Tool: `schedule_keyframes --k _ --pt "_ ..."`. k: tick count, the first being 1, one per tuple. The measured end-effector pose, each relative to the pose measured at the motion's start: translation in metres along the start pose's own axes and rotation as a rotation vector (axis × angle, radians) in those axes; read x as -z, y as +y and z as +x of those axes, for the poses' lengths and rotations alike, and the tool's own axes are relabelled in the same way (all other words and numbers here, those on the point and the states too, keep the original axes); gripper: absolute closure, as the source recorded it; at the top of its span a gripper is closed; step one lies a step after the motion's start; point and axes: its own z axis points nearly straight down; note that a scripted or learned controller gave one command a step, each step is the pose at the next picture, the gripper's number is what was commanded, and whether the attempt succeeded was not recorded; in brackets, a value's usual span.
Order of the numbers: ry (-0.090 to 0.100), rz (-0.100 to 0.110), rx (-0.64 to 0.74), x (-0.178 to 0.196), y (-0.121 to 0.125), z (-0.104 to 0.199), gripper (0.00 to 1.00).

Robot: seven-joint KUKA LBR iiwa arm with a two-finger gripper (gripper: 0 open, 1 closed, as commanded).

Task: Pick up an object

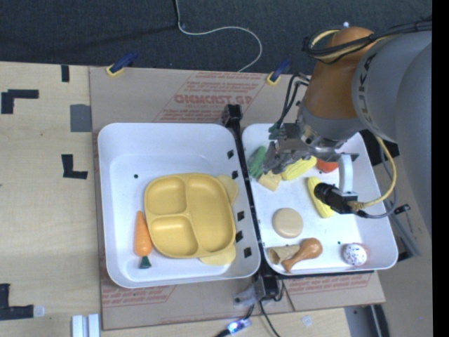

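hand: our hand [286, 154] is low in the right bin [372, 262], near its top left corner; we cannot tell how it is set, because the arm [344, 83] and dark parts cover it
things under it: the corn [300, 167], a green veg [257, 160] and a cheese bit [270, 182] sit close together right by our hand; the corn looks like the one to pick
other food: a banana [321, 199] lies just right of the corn; a round bun [287, 222], a drumstick [303, 252] and a spotted egg [353, 254] lie nearer the front, well apart from our hand
left bin: a yellow tray [189, 213] and a carrot [142, 236] lie in the left bin [112, 146]; we leave them alone
how to do it well: we think we should go for one thing, not the whole pile; come straight down over the middle of the corn; squeeze across its thin side; lift slowly
watch out: the wall between the bins is near, so we may bump it; the corn is round and may roll or slip; the green veg may get pinched too
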Motion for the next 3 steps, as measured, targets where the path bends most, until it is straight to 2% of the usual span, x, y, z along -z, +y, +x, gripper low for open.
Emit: schedule_keyframes --k 1,2,3 --pt "0.0 -0.001 -0.002 0.0148 -0.0015 -0.0102 1.0" --pt "0.0 0.0 -0.003 0.0176 -0.0102 -0.0059 1.0" --pt "0.0 -0.001 -0.002 0.0196 -0.0066 -0.0008 1.0"
